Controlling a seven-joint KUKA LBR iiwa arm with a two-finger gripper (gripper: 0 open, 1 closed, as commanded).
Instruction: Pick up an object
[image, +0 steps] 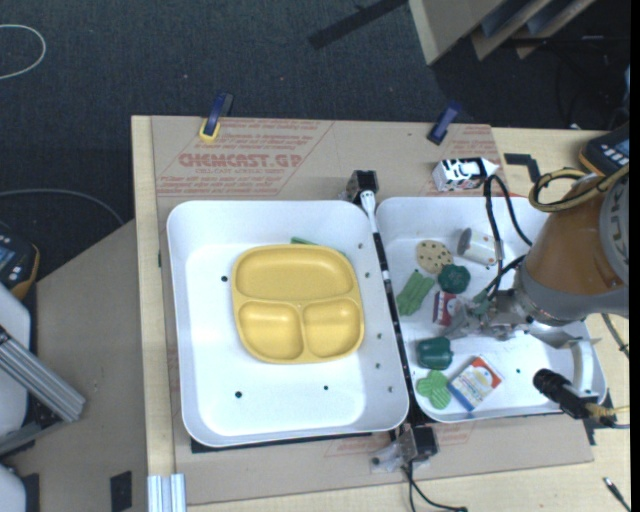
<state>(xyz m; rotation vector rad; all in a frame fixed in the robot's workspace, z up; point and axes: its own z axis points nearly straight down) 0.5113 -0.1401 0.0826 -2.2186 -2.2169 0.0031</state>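
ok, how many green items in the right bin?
4 at least: a flat green piece, a dark green round one, a dark green block and a light green piece at the front. The arm may hide more.

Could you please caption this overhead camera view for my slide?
Arm's pincer low among toys in right bin; yellow tray in left bin.

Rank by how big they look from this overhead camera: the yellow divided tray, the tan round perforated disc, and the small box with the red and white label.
1. yellow divided tray
2. small box
3. tan perforated disc, only slightly smaller

Glossy yellow plastic tray (297, 302) lies in a smooth white plastic bin (200, 330).
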